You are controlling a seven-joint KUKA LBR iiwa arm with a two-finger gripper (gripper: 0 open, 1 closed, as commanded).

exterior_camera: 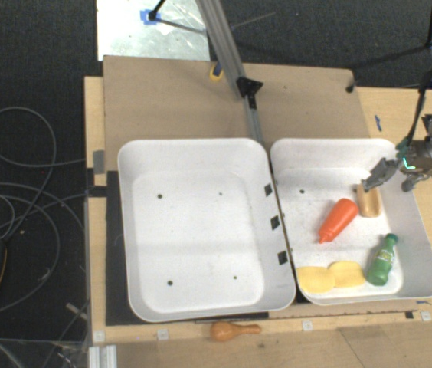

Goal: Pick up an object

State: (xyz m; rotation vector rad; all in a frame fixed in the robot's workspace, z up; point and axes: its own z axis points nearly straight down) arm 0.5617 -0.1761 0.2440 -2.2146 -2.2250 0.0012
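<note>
The right bin [331,159] holds an orange carrot [338,219], a tan block [368,202], a green bottle [382,260] and two yellow pieces [317,279] [346,273] along its front wall. My gripper [394,179] hangs over the bin's right side, just above and to the right of the tan block. Its fingers are spread and open, with nothing between them. The left finger's tip [375,178] is close over the top of the tan block; whether it touches is unclear.
The left bin [193,228] lies beside the right one. A brown pear-shaped object [235,330] lies on the bench in front of the bins. A grey pole [227,44] slants across the back. Cables lie on the floor at left.
</note>
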